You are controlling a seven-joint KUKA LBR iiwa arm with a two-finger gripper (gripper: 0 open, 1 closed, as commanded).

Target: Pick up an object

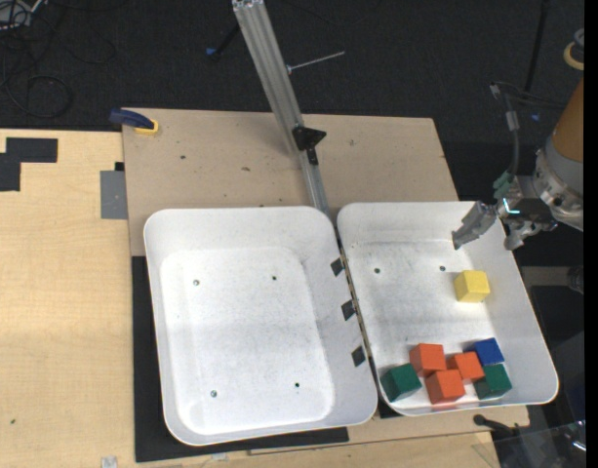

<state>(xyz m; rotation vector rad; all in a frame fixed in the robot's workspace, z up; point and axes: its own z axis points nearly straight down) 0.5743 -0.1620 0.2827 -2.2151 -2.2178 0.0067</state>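
Evidently the gripper (494, 226) stands with fingers spread and nothing between them, just up-bin of the yellow block (471, 286) lying alone in the right bin (396, 247); judged light, rigid, best pinched across opposite flat faces.

— How many bins on the bench?

— Two white bins: the right bin (494, 227), just under the gripper (494, 224), and the left bin (162, 232), well away from it.

— And blocks?

— Seven, all in the bin beneath the gripper. One yellow block (471, 286) sits just below the tool. Farther from it is a cluster: three orange blocks (445, 369), two green blocks (402, 381) and one blue block (488, 350).

— Arms?

— One, with one gripper.
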